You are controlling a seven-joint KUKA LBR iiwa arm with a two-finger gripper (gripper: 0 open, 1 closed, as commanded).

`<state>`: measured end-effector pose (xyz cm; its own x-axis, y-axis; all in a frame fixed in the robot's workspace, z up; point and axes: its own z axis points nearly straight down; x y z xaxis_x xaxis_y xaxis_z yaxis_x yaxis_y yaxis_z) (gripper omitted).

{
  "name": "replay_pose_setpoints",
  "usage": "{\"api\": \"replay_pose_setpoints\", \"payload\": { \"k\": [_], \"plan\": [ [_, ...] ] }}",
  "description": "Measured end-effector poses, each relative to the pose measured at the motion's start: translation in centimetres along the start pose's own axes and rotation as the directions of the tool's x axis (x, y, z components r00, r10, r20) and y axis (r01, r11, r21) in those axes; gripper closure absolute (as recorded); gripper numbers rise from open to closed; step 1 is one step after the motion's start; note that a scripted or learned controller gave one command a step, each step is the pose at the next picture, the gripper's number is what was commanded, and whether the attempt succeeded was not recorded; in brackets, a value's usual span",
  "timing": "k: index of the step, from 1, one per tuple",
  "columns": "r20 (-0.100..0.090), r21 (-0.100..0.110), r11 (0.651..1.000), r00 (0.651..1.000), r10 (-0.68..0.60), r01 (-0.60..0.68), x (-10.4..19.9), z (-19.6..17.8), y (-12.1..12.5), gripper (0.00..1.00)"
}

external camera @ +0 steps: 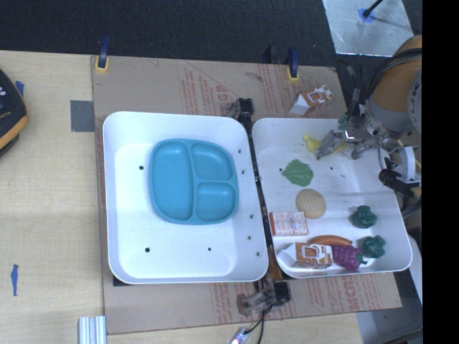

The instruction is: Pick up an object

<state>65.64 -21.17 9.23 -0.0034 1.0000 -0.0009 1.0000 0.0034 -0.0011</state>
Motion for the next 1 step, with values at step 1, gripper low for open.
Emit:
{"api": "replay_pose_setpoints", "payload": {
  "k": [1],
  "plan": [
    [-0.003, 0.000, 1.000, 1.000, -0.002, 0.002, 13.89, -10.09, 0.11, 0.00]
  ]
}}
